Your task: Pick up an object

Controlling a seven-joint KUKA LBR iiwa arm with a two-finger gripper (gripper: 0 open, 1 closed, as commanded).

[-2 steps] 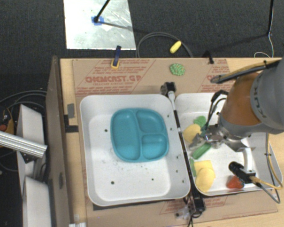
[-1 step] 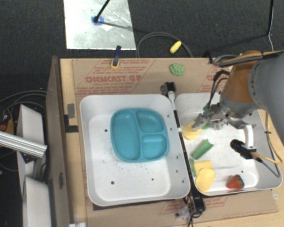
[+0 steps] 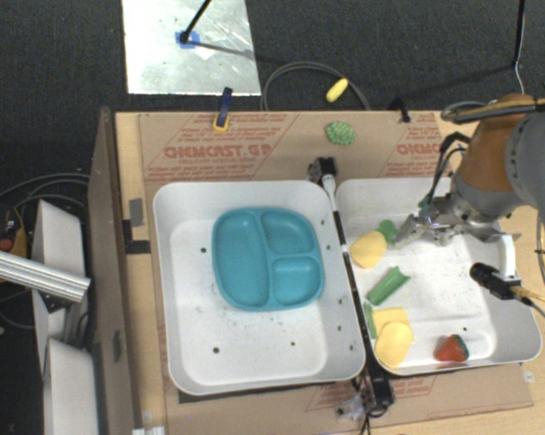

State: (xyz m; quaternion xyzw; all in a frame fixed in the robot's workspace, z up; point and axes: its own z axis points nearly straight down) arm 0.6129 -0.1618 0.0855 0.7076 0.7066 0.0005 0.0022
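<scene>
The gripper [image 3: 432,221] hangs low over the right bin [image 3: 517,341], its fingers too blurred to tell whether they are spread or pressed together. Just left of it lie a small green piece [image 3: 388,230] and a yellow lemon-like object [image 3: 368,249]. A divided blue plate [image 3: 266,258] sits in the left bin [image 3: 184,351].

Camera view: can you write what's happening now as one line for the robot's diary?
gripper low over right bin | nearest: green piece, yellow piece | grasp: none seen | blue tray in left bin
</scene>
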